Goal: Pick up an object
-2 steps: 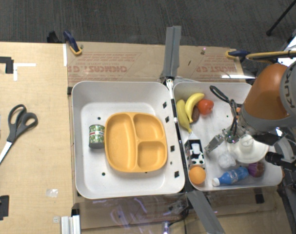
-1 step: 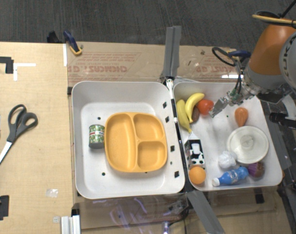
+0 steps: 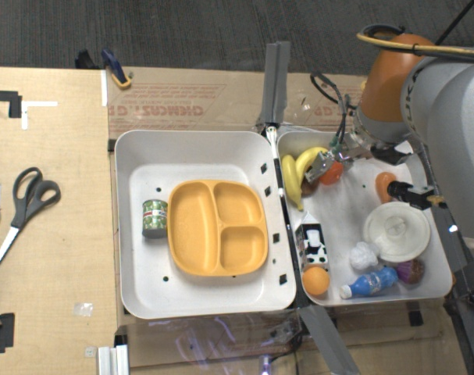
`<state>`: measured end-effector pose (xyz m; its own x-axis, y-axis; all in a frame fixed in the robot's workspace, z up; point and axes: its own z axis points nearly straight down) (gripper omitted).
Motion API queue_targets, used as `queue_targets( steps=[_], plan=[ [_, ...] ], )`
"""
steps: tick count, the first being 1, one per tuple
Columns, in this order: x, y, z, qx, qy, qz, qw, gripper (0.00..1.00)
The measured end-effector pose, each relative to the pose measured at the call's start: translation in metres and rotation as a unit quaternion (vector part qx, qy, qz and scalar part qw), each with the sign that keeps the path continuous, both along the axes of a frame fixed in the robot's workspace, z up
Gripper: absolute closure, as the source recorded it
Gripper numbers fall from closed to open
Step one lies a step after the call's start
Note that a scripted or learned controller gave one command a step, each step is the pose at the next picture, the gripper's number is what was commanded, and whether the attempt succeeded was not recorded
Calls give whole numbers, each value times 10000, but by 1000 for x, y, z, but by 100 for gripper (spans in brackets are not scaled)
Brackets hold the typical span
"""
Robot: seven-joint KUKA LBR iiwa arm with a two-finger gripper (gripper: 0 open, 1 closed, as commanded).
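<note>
My gripper (image 3: 325, 165) hangs low at the back of the right bin (image 3: 436, 291), reaching in from the right. It is right beside a yellow banana (image 3: 293, 175) and over a red-orange round fruit (image 3: 333, 174). I cannot see whether anything is held. Further right in that bin lie an orange piece (image 3: 386, 184), a white round bowl (image 3: 397, 231), a cow-patterned carton (image 3: 311, 244), an orange ball (image 3: 315, 281), a blue bottle (image 3: 372, 282) and a purple item (image 3: 412, 271). The left bin (image 3: 131, 162) holds a yellow divided plate (image 3: 219, 227) and a small green can (image 3: 154, 218).
The arm's grey body and orange band (image 3: 389, 84) overhang the right bin's back right corner. Scissors (image 3: 26, 201) lie on the wooden bench at far left. A blue clamp (image 3: 115, 69) sits behind the left bin.
</note>
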<state>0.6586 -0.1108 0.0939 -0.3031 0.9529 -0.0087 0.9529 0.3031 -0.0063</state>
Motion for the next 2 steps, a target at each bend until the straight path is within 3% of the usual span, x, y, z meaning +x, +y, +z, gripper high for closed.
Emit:
queue_targets(
  steps=[1,2],
  plan=[
    [1,2,6,-2,-6,21,10000,100],
    [1,25,123,40,-32,-480,9988,100]
  ],
)
